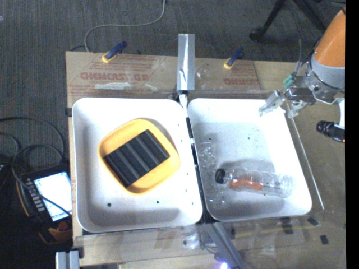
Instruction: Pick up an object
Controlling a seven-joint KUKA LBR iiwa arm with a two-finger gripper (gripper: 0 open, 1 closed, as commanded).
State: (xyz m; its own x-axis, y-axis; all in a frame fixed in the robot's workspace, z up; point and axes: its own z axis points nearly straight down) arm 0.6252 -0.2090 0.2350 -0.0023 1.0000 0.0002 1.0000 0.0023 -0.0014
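Two shallow white bins sit side by side on a wooden surface [84,74]. The left bin [90,206] holds a yellow tray [168,164] with a dark ribbed insert, lying flat and turned at a slant near the middle of the bin. The right bin [280,206] holds a clear plastic bottle [255,182] lying on its side in the near half, its dark cap pointing toward the divide between the bins and something orange showing inside it. Just beside the cap end, closer to the middle wall, there is a small clear object [206,151] that is too faint to make out. The arm [331,55] comes in at the upper right, its orange band above a grey wrist, and the hand [279,104] hangs over the far right corner of the right bin, well apart from the bottle. Nothing is visible between its fingers; the thin metal tips stand spread with a gap between them, so it looks open. A strip of silver tape [185,60] runs up from the join of the two bins across the surface, and two blue and yellow clamps [114,51] [234,58] grip the far edge. On the floor at the left lies a tablet [53,192] with a lit screen, amid black cables [22,133].
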